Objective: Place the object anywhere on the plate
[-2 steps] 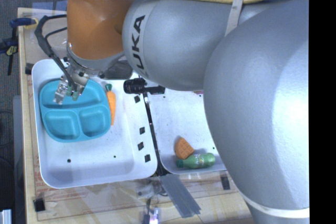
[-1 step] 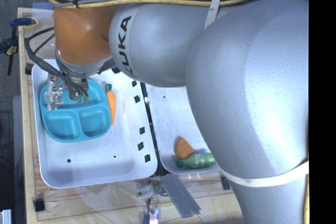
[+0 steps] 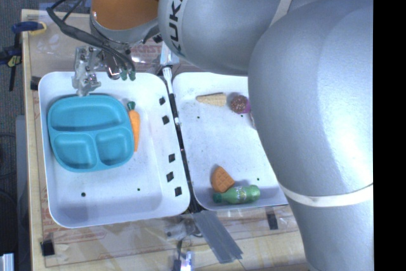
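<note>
The carrot [image 3: 134,125] lies in the left bin [image 3: 152,200], right beside the blue plate [image 3: 89,131], touching its right edge but not on it. It is thin and sits tight against that edge, so my claw [image 3: 89,73] could bump the plate or slip off the carrot. My claw hangs up at the back rim of the left bin, above the plate's far corner. Nothing sits in it that I can see. I cannot tell how far it is open, it looks too small and mixed up

arm [image 3: 304,73] covering right bin's [image 3: 222,136] far side, claw [image 3: 85,76] blurred
</note>
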Controlling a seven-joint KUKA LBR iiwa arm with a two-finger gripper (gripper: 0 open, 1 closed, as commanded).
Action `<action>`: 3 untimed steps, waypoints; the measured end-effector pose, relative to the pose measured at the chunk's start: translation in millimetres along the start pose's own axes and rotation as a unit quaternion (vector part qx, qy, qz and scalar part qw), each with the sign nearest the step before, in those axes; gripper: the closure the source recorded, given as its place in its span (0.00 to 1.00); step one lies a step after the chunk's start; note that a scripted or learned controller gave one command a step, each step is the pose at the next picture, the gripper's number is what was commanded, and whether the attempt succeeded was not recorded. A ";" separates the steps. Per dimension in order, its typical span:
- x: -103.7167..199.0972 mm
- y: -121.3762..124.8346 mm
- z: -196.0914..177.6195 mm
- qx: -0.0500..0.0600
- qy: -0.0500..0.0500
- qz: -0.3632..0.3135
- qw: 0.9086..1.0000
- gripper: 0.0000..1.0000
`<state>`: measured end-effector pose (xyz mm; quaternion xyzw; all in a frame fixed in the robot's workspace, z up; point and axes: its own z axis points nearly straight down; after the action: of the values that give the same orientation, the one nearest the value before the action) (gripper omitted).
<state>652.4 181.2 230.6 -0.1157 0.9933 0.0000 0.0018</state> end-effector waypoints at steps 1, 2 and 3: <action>20.4 43.1 17.3 0.000 0.002 -0.150 0.989 1.00; 20.2 7.8 -16.0 0.000 0.000 -0.191 0.982 1.00; 15.4 41.3 -28.4 -0.001 0.000 -0.387 0.922 1.00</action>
<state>627.8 217.8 259.0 -0.4912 0.8710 0.0001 0.0014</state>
